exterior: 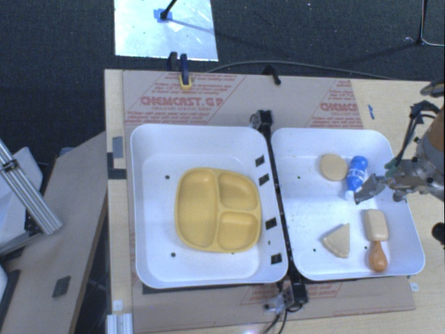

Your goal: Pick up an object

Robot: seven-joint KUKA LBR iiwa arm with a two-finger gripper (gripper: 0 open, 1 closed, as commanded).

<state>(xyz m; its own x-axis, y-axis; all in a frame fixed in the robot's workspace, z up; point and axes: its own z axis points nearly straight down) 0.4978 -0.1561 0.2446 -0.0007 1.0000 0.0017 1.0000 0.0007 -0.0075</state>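
The board [208, 96] under the two bins carries red print: "CHEMCAST GP" reads on its far left part, and the same red lettering shows again, slanted, at the far right and along the near edge, too small there to read in full.

The worktop [69, 186] bears two white bins side by side. The left bin [149, 186] holds a yellow divided plate [217, 209] with three compartments, lying flat near its middle.

The right bin [306, 186] holds four things. A round tan disc [333, 166] lies toward the far side. Just right of it, touching or nearly so, is a small blue bottle [357, 171] with a white end pointing near. Toward the near side lies a tan wedge [338, 241], and right of that a pale brush-like piece with an orange-brown handle [376, 239], lying lengthwise from far to near.

The hand [368, 188] reaches in from the right, its dark tip just beside the white end of the blue bottle. Whether it is wide or narrow cannot be told, and nothing shows gripped in it.
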